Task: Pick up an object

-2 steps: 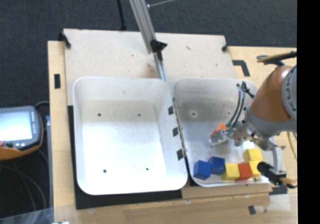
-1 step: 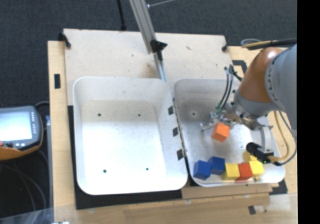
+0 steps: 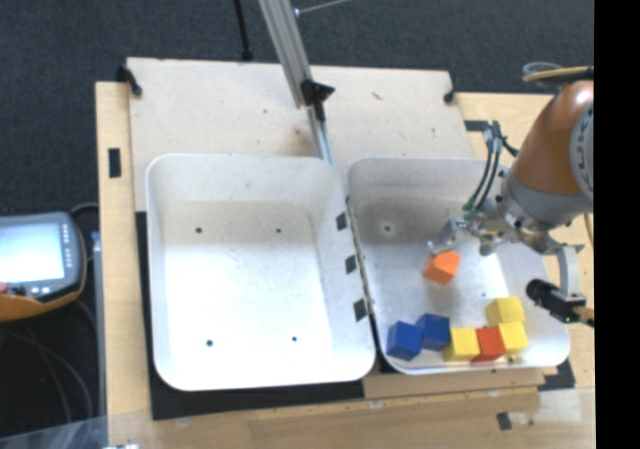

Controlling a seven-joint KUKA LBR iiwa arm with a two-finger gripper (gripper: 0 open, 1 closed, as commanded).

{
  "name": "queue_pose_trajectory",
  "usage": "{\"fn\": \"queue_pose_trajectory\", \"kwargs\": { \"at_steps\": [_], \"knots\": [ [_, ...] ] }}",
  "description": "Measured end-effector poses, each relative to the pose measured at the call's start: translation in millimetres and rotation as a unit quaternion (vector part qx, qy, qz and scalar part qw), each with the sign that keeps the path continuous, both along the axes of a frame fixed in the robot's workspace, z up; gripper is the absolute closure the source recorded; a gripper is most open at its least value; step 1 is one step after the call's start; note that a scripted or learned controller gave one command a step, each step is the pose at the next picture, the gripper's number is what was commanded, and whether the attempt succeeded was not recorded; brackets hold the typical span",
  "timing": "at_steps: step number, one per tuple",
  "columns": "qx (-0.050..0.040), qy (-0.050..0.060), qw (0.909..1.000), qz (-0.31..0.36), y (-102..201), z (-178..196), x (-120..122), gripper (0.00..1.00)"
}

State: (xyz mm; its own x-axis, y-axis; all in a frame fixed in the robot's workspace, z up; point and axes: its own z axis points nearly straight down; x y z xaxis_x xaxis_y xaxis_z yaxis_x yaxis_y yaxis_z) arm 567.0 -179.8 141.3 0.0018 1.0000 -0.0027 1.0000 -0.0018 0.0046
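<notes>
An orange block (image 3: 441,266) lies tilted in the middle of the right bin (image 3: 400,172). My gripper (image 3: 462,236) hangs just above and to the right of it, at the end of the grey arm with its orange band (image 3: 555,137). The arm's body hides how the gripper meets the block, and I cannot make out any contact. Along the bin's front wall sit two blue blocks (image 3: 418,334), a yellow block (image 3: 464,343), a red block (image 3: 490,342) and two more yellow blocks (image 3: 509,324).
The left bin (image 3: 152,237) lies beside the right one, sharing a raised middle wall (image 3: 355,257). A slanted aluminium pole (image 3: 285,27) rises from behind the bins. A small screen (image 3: 35,257) sits off the bench at the left.
</notes>
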Motion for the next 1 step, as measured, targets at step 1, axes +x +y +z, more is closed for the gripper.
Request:
{"fn": "queue_pose_trajectory", "kwargs": {
  "at_steps": [1],
  "knots": [
    [-0.0006, 0.000, 1.0000, 0.000, 20.7, -44.9, -27.1, 0.00]
  ]
}}
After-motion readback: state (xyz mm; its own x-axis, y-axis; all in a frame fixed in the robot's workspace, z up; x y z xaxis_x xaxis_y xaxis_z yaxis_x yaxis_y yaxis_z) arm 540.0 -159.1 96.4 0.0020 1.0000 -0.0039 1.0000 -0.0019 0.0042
